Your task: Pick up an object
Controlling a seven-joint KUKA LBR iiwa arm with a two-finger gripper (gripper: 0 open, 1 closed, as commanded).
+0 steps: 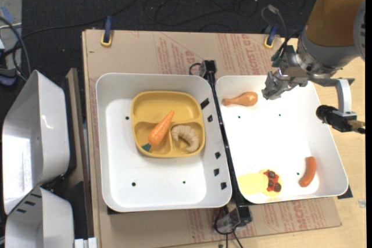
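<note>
Lower right: sausage (308,171) and egg toy (260,182) lie in the right bin (285,136).
Upper right: drumstick (240,100) just left of end effector (272,89); its state: cannot tell.
Risk: descending offset, nudging the drumstick away.

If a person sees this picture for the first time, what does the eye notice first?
Probably the yellow divided plate in the left bin, holding a carrot and a pale shrimp. Next, the gripper at the right bin's far edge, hovering just right of a drumstick.
</note>
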